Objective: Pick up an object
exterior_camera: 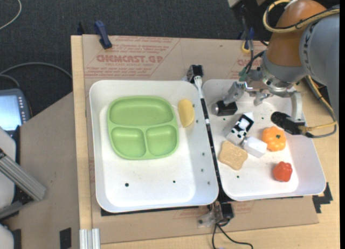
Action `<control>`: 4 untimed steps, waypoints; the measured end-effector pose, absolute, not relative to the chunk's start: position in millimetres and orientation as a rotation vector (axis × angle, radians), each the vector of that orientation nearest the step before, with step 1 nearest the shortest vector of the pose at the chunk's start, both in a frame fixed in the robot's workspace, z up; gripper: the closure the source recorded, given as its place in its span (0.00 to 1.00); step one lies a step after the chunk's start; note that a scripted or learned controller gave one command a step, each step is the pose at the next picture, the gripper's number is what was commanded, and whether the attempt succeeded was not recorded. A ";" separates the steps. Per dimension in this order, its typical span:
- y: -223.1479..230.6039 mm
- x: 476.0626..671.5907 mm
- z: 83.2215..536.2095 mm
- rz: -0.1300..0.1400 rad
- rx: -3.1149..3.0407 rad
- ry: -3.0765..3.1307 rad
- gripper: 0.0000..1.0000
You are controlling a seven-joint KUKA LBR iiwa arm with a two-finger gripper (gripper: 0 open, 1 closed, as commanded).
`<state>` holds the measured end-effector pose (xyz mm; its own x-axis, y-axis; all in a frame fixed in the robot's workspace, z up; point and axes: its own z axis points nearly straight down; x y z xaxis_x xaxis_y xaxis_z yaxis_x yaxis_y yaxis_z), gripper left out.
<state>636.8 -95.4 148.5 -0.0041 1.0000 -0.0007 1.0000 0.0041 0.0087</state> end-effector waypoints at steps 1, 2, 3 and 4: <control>-112.1 637.9 103.0 0.014 2.214 2.217 0.00; -125.9 589.7 85.5 0.000 2.226 2.219 0.00; -53.0 562.8 191.2 0.011 2.210 2.227 0.00; -41.3 485.6 188.4 -0.006 2.228 2.225 0.00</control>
<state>485.6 -41.3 188.4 0.0016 1.0000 0.0027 1.0000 -0.0016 -0.0077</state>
